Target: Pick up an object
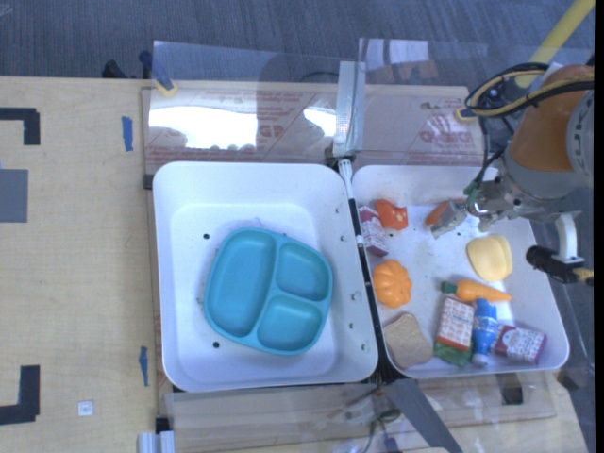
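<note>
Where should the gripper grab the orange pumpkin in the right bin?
Probably straight down on the pumpkin, fingers across its rounded middle, closing along the bin wall. It sits against that wall, with bread close below, so side approaches look cramped.

Both white bins (179, 281) look like smooth, slightly glossy plastic, and the blue divided plate (269, 291) is a matt plastic. The worktop (75, 253) reads as pale unfinished wood. Clear shiny panels (245, 111) stand behind. The toy pumpkin (392, 283) is probably glossy plastic, hard to tell.
</note>
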### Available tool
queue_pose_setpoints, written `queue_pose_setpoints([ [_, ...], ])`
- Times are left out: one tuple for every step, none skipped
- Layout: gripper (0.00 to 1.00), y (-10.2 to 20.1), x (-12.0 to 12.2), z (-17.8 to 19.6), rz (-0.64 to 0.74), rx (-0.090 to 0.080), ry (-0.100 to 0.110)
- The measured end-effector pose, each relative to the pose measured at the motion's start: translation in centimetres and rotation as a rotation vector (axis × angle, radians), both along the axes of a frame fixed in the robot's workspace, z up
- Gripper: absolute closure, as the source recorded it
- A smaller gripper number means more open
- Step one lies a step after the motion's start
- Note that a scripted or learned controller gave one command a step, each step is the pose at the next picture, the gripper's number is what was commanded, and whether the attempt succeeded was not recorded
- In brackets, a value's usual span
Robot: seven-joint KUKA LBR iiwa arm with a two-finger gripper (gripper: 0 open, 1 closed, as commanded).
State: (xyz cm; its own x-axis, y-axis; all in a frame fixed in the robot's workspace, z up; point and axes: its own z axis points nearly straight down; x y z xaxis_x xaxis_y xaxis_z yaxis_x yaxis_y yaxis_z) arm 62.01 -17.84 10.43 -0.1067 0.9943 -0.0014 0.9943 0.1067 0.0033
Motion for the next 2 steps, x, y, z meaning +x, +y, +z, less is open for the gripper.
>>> queue_pose_setpoints([
  [0.00, 5.0, 4.1, -1.9, -0.033, -0.005, 0.028],
  [0.00, 5.3, 1.1, -1.8, -0.484, 0.002, 0.003],
])
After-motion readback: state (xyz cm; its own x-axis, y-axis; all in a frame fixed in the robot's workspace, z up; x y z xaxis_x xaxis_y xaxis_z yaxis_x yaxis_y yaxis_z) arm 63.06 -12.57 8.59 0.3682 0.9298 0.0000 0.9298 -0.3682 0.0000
